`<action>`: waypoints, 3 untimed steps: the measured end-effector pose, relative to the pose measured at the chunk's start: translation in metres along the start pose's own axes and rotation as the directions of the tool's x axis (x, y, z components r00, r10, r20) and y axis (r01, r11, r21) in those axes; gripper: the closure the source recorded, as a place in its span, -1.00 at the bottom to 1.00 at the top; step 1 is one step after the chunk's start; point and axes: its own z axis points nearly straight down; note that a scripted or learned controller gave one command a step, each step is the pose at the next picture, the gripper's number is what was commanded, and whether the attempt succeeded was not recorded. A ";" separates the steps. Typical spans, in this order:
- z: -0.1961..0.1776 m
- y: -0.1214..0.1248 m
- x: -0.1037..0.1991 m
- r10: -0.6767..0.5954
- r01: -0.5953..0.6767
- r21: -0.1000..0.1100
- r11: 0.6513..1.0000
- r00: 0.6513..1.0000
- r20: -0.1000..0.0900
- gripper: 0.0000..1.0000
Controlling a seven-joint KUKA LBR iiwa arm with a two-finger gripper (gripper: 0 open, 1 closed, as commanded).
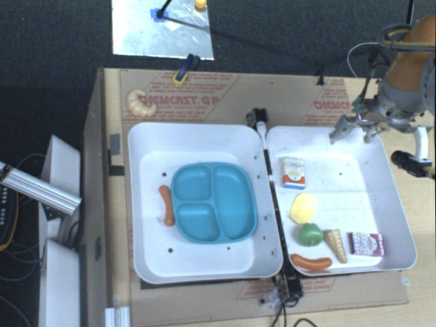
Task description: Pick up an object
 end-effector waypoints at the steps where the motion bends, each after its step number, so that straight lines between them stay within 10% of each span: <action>1: -0.069 0.000 -0.016 0.002 -0.002 -0.002 1.000 1.000 0.001 -1.00; 2: 0.018 -0.108 -0.015 0.004 -0.004 0.006 1.000 1.000 -0.001 -1.00; 3: 0.007 -0.107 -0.015 0.002 -0.002 0.000 1.000 1.000 0.000 1.00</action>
